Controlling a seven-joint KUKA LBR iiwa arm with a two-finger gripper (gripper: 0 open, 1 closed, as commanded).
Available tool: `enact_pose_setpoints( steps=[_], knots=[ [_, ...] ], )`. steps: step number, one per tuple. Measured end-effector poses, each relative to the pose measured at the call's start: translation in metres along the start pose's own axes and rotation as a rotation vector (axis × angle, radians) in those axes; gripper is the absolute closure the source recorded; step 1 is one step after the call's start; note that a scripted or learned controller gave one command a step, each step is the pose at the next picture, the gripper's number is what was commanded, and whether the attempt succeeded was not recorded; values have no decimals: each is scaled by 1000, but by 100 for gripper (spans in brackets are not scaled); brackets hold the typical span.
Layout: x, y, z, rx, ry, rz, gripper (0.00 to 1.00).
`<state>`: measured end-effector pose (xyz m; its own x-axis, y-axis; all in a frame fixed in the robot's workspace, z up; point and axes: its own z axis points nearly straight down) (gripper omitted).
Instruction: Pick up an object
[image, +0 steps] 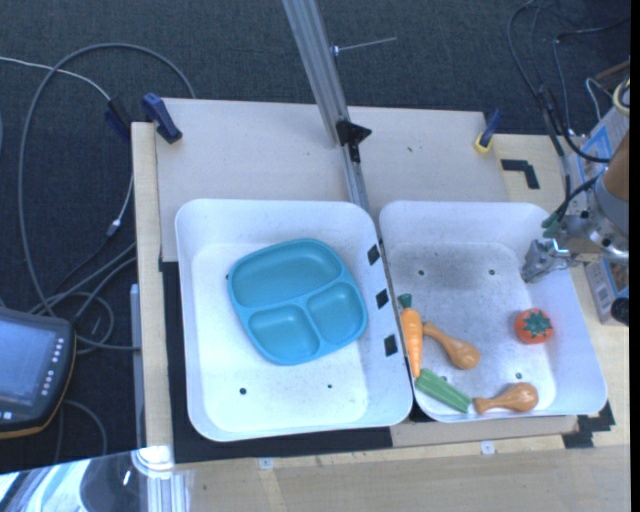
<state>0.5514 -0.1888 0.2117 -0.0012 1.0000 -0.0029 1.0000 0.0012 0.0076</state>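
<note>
No text, label, brand, number or sign can be read anywhere here.

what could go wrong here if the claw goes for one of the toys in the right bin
1. The claw sits over the right bin's upper right wall, so a straight descent could strike the rim.
2. The carrot, green piece and two drumsticks lie crowded near the lower left wall; a grasp there may nudge neighbours or jam against the wall.
3. The round tomato may roll away.

The gripper (540, 258) hangs low at right, seemingly carrying nothing.
</note>
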Motion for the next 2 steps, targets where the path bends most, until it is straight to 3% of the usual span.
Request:
enact_pose_setpoints(
  steps=[1, 2],
  knots=[
    [0, 1, -1, 5, 2, 0, 100],
    [52, 12, 6, 9, 5, -5, 100]
  ],
)
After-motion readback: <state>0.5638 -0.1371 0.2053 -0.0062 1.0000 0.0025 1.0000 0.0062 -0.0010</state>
